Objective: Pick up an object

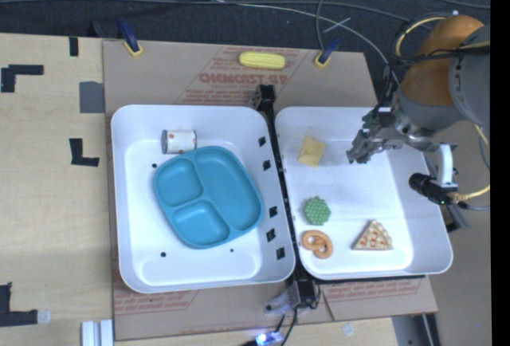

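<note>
Nearest the lens, along the lower edge of the frame, a strip of brown cardboard (374, 300) shows beneath the two white bins.

At the left, the left bin (131, 201) holds a blue divided plate (207, 194) with three compartments, lying across its middle. Just above the plate's upper left edge, apart from it, a small white cylinder (179, 140) lies on its side. Above the bins, toward the top centre of the frame, a yellow corn-like piece (261, 60) rests on the cardboard, between two blue clamps.

Right of the black divider, the right bin (422, 261) holds four small things. A pale yellow wedge (311, 151) sits in its upper left part. Below it lies a green bumpy ball (317, 210), and just under that a brown pretzel (316, 244). To the right of the pretzel, near the bin's lower right, lies a pizza slice (372, 237).

Over the bin's upper right part hangs the gripper (360, 151), reaching in from the right edge, to the right of the yellow wedge and apart from it. Nothing is seen between its dark fingers; whether they stand apart or together cannot be told from this angle.
</note>
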Tool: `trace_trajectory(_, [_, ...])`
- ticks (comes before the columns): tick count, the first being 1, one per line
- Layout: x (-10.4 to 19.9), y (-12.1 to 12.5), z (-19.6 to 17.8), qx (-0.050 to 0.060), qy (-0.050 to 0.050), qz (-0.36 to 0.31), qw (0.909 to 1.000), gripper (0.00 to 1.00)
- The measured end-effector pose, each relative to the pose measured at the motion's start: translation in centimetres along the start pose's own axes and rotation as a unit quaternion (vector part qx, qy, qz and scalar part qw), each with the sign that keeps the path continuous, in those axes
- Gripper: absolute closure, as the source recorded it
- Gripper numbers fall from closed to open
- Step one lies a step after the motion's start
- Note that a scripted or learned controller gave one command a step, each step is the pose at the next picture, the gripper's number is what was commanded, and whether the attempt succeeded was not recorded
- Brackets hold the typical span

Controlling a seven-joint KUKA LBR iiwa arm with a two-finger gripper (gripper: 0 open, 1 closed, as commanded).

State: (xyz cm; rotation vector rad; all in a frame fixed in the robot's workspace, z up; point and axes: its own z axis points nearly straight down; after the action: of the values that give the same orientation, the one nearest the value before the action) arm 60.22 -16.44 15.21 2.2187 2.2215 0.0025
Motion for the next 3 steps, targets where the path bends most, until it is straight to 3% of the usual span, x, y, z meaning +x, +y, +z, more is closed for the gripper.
trace_trajectory(2, [0.1,0.5,-11.7,-0.001,-0.001,0.0,1.0,1.0])
trace_trajectory(3, [4.6,-0.1,-10.1,0.002,0.0,-0.001,1.0,1.0])
